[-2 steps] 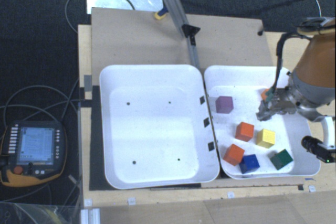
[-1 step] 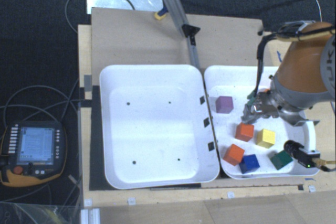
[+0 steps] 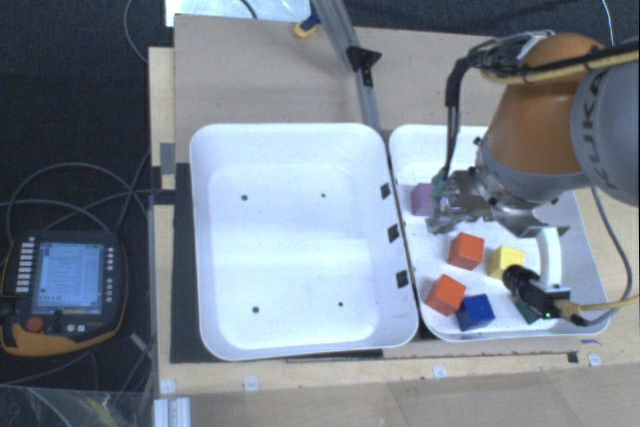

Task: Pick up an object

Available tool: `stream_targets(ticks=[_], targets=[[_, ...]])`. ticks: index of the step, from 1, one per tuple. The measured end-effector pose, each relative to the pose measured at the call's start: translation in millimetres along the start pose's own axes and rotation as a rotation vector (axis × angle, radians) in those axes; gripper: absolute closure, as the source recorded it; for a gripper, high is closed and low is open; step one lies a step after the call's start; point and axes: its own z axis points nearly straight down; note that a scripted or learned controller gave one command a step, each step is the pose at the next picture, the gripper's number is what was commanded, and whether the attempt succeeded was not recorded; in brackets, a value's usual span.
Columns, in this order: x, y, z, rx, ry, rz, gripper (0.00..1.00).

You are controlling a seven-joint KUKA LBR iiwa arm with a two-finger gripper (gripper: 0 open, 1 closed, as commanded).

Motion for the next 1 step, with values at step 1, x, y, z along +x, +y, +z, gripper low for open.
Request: stream_targets(ticks=[1], targets=[[44.7, -7.9, 8.6, 0.002, 0.0, 0.002, 1.0]])
